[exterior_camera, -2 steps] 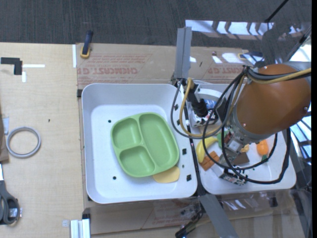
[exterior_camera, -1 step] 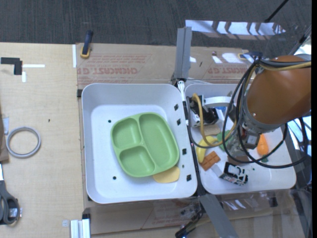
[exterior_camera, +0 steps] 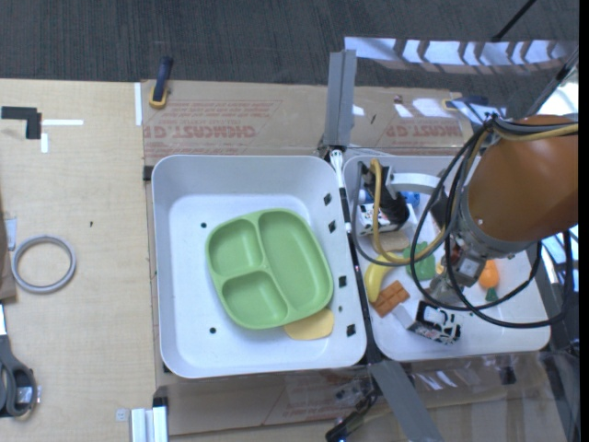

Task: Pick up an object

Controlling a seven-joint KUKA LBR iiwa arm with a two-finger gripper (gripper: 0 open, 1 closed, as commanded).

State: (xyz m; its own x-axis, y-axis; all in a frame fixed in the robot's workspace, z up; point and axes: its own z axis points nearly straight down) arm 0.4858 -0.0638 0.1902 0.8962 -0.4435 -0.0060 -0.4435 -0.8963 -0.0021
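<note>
**Small pieces crowd the right bin**

Left bin (exterior_camera: 175,274): a green plate (exterior_camera: 269,267), stiff, light, slick, over a yellow piece (exterior_camera: 311,326) at five o'clock. Right bin (exterior_camera: 479,339): an orange block (exterior_camera: 391,297), probably rigid, best pinched across its narrow sides. End effector (exterior_camera: 440,288) above; its state I cannot tell.

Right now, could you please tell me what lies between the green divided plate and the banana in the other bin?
In the camera view, the two bins' adjoining walls lie between the green divided plate and the banana; a yellow piece pokes out under the plate's near edge.
</note>
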